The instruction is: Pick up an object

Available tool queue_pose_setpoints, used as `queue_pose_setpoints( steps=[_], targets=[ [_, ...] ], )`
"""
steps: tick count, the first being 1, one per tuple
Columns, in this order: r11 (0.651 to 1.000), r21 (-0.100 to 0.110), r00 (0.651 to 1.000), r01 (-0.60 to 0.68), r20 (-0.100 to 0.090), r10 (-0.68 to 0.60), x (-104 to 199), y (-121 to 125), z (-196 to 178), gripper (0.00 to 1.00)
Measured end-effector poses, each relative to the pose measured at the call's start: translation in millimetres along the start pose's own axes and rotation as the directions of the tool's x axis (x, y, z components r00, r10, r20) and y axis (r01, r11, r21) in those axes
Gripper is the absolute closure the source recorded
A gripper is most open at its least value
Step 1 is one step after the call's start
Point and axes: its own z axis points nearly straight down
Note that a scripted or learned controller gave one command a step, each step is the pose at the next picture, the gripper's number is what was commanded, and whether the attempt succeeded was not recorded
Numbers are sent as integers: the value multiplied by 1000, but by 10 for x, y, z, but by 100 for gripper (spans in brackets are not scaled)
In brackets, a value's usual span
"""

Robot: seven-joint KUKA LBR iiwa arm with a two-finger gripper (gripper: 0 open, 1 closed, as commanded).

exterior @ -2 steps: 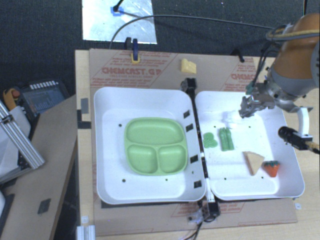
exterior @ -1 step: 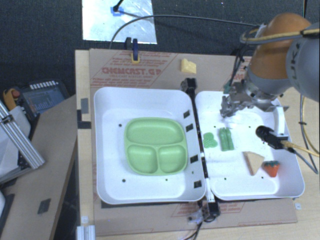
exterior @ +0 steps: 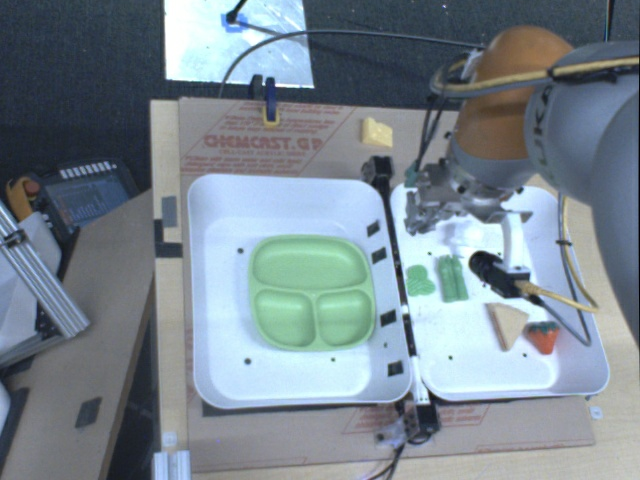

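Gripper (exterior: pixel 432 213) over right bin (exterior: pixel 575 368), upper right; finger state can't tell.
Green block (exterior: pixel 453 277) looks light, stiff — pinch across narrow sides.

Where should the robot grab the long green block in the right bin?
Best guess: grip the long green block across its narrow middle, coming straight down. It lies flat, pointing away from the camera, so its long sides give the two fingers parallel faces. The green leafy piece sits close on its left, so room there looks tight. The end effector is above and behind it.
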Motion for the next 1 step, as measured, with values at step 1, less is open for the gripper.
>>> queue_pose_setpoints(
  steps=[1],
  targets=[
    [1000,-2,1000,0,0,0,524,51,-118,100]
  ],
)
